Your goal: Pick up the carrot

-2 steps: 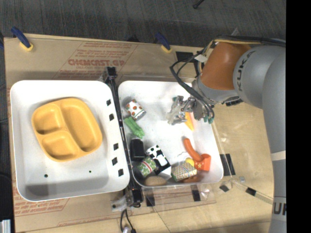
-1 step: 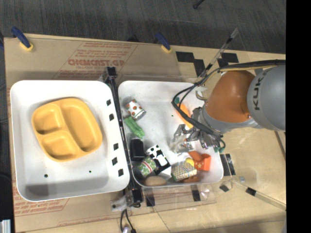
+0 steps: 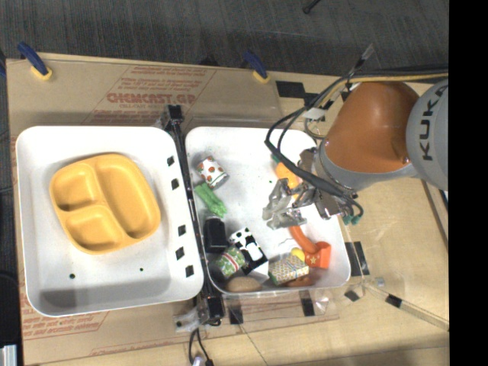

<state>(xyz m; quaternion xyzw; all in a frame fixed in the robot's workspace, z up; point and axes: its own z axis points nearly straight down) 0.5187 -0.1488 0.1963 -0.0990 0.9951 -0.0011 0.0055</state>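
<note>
Right bin [image 3: 252,139] near edge: clutter of small toys packed along the front wall, hard to separate. Orange carrot [image 3: 311,250] lies just behind, by the right wall; its upper end runs under the gripper. Gripper [image 3: 284,208] hangs over the bin's right half; cables and blur, cannot tell finger state. Left bin [image 3: 30,227] has a yellow divided tray [image 3: 105,201].
</note>
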